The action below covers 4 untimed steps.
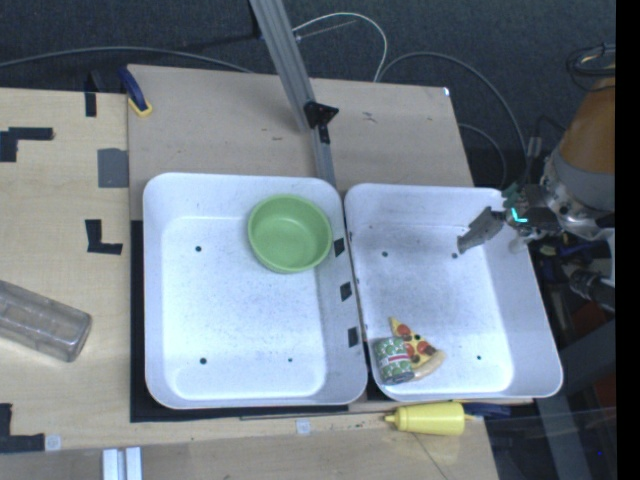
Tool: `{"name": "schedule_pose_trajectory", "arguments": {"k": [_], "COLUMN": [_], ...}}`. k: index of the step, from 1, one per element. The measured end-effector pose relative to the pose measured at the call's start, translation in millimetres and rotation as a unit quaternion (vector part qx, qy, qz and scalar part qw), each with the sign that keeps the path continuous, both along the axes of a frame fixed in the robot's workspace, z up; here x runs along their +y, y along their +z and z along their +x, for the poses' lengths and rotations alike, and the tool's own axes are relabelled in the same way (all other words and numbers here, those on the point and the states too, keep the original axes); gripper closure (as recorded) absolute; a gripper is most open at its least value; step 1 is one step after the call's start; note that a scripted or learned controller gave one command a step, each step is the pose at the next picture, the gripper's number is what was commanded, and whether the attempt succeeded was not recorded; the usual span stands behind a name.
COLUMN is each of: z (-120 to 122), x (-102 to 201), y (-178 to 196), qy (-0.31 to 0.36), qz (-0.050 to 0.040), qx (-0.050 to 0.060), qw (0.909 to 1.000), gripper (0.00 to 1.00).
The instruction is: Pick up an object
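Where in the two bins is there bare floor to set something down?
Left bin: everything below and left of the green bowl is bare. Right bin: the middle is open, between the claw at the upper right and the pizza-slice toy at the lower left corner. Crowded spots: the bowl's corner by the divider, and that toy's corner.

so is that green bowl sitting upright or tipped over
Upright. The green bowl rests in the left bin with its round opening facing up and its inside visible.
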<state>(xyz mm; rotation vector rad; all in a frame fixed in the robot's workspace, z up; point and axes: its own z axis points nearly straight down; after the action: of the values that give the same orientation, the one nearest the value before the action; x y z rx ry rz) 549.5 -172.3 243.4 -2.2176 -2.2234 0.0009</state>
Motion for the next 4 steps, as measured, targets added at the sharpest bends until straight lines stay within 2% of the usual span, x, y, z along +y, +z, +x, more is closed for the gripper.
{"name": "schedule_pose_trajectory", "arguments": {"k": [1, 3, 4], "z": [-6, -7, -7], "x": [7, 6, 7], "y": [-61, -155, -144], "qy": [0.0, -0.001, 0.0], "qz": [0.0003, -0.0015, -0.0001], "qx": [0.003, -0.001, -0.001], "qw": [1.0, 1.0, 1.0], "gripper": [0.0, 0.0, 1.0]}}
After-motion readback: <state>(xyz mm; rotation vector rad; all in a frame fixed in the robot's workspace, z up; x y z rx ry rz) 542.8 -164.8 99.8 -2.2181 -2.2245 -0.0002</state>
